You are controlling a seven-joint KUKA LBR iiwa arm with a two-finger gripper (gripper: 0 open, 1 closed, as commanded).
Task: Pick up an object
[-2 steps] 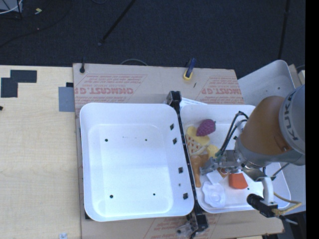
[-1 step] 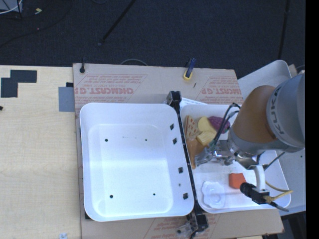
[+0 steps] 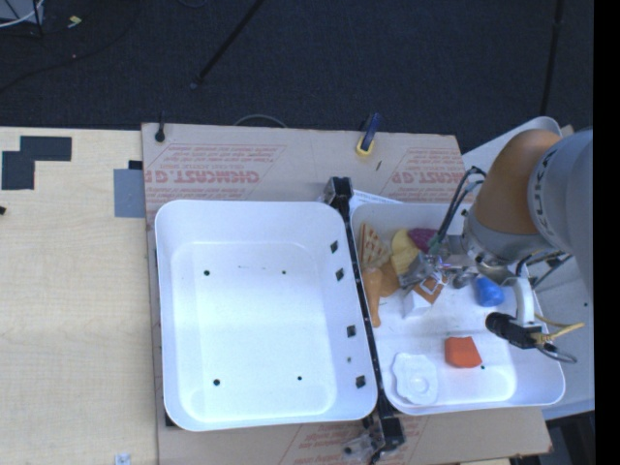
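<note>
Where two white bins sit side by side on the cardboard (image 3: 242, 168), I count one left bin (image 3: 174, 308) at the frame's centre and one right bin (image 3: 542, 390) at lower right. My pincer (image 3: 429, 277) reaches into the right bin's upper half from the right; whether it is apart or together I cannot tell, since it is lost among the clutter. That bin holds one orange block (image 3: 463, 352) at lower centre, lying free; one white disc (image 3: 417, 378) at lower left, near the block; one blue piece (image 3: 488, 292) just right of my pincer; one yellow piece (image 3: 402, 249) and one magenta piece (image 3: 422, 236) above it; and one tan waffle-like piece (image 3: 374, 247) against the left wall. One blue-and-yellow clamp (image 3: 367, 136) stands on the cardboard's upper edge.
</note>
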